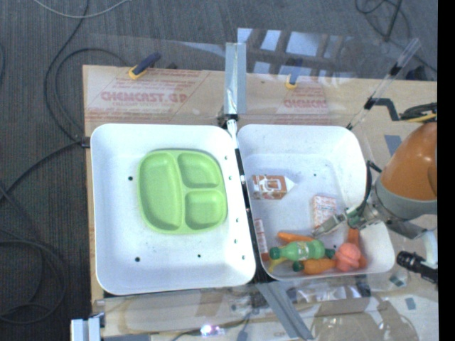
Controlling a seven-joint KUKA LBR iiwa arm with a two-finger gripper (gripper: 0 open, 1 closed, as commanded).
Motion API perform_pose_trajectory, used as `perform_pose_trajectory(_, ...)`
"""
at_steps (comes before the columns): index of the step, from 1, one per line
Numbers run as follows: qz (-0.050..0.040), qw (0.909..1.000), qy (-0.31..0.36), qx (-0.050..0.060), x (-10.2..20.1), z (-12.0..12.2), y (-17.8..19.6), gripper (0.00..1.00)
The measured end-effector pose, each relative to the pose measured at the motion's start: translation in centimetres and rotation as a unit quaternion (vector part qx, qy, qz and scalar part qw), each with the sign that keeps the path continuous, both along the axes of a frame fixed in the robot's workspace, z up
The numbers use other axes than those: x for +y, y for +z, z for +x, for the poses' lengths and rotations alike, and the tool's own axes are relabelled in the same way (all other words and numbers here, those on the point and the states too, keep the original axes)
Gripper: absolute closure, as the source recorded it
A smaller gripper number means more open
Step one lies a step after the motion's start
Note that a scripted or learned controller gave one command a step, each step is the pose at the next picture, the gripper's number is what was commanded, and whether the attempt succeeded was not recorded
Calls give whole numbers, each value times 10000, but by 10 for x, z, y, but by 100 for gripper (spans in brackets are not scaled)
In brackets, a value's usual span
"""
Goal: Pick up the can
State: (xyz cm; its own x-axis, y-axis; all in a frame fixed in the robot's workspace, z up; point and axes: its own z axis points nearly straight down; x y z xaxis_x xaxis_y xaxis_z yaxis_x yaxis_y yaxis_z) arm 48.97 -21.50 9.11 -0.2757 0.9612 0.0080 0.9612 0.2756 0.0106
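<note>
While my claw [334,224] hangs part open and empty beside the can [323,209] in the right bin [298,137], it could snag the peach [346,257] just below instead.

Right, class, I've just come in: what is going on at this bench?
A grey and orange robot arm reaches in from the right over the right bin, its hand low among the items there. Nearby lie a small carton, a packet, a green bottle, carrots and a pink fruit. Nothing shows between its fingers. The left bin holds a green divided plate.
</note>
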Motion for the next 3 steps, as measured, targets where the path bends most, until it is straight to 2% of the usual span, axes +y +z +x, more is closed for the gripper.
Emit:
perform_pose_trajectory(1, -45, 9960, 888, 35, 45, -5, 64, 0)
perform_pose_trajectory(2, -187, 9684, 2479, -187, 51, 8, 8, 0)
perform_pose_trajectory(3, -92, 9651, 2619, -31, -9, 57, 19, 0)
